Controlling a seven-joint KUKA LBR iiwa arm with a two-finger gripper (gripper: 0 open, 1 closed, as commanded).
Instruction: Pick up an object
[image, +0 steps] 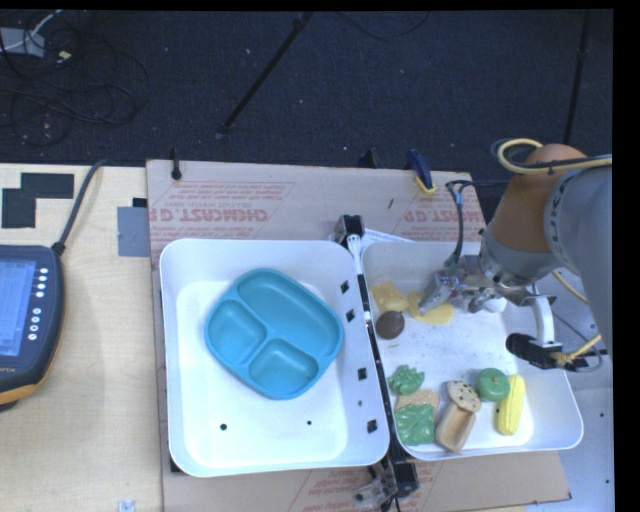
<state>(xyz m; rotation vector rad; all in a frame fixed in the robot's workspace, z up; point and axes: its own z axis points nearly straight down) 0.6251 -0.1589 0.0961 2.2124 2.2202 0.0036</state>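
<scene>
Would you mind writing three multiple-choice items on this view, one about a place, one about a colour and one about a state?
1. Where does the divided plate lie?
A. In the left bin
B. In the right bin
C. On the bare bench

2. What colour is that plate?
A. Red
B. Blue
C. Black

3. How does the gripper stand relative to the right bin?
A. Parked over the tablet on the left
B. Resting on the divided plate
C. Low over the right bin, by the yellow pieces

Answers:
1. A, since the plate sits inside the left bin, alone there.
2. B, as its surface is plainly light blue.
3. C, because the gripper reaches in from the right and ends beside the yellow pieces near the bin's far end.
</scene>
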